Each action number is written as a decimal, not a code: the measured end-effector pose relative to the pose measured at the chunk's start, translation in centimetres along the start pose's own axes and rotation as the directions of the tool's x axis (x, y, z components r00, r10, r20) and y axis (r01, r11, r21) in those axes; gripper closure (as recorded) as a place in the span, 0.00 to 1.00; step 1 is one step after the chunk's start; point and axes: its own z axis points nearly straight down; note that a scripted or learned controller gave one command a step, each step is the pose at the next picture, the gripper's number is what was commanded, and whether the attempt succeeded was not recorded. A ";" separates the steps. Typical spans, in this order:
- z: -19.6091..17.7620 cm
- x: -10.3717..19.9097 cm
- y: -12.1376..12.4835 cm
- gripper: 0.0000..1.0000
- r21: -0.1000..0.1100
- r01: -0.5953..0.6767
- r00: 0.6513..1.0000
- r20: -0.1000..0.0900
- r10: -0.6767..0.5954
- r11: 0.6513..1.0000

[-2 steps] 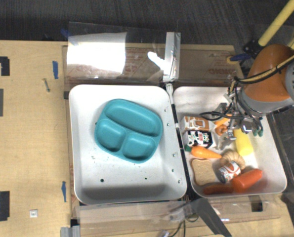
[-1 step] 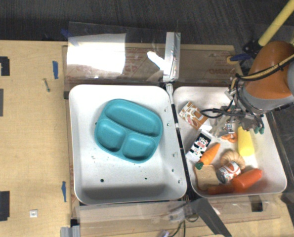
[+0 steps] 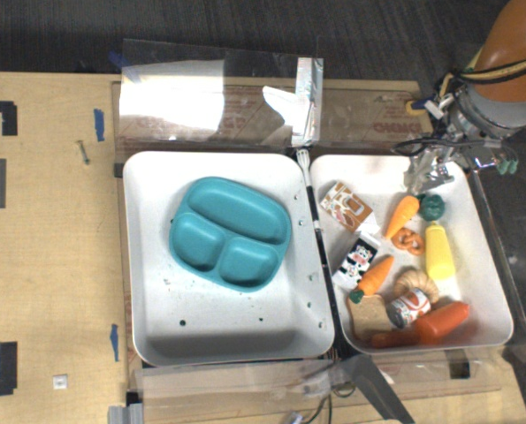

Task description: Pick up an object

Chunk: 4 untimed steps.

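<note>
Camera view: gripper (image 3: 428,173), finger state can't tell, hovers at far end of right bin (image 3: 497,263) just beside carrot (image 3: 403,215), whose long axis runs far-right to near-left, green top far.

A rounded orange band (image 3: 508,38) is seen above a pale grey wrist section (image 3: 497,104) of the arm. Dark cables (image 3: 444,91) — thin and looped — are strung along its side, and a metallic gripper (image 3: 426,173) is fitted below.
</note>
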 end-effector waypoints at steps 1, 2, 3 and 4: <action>0.4 0.1 0.1 0.00 -0.003 0.000 1.000 -0.006 0.000 1.000; 6.7 5.6 1.5 0.00 -0.008 0.019 1.000 -0.015 -0.019 1.000; 12.2 5.4 -2.3 0.00 -0.002 -0.259 0.966 -0.009 0.259 0.966; 10.7 4.9 -2.3 1.00 0.001 -0.256 0.967 0.005 0.256 0.967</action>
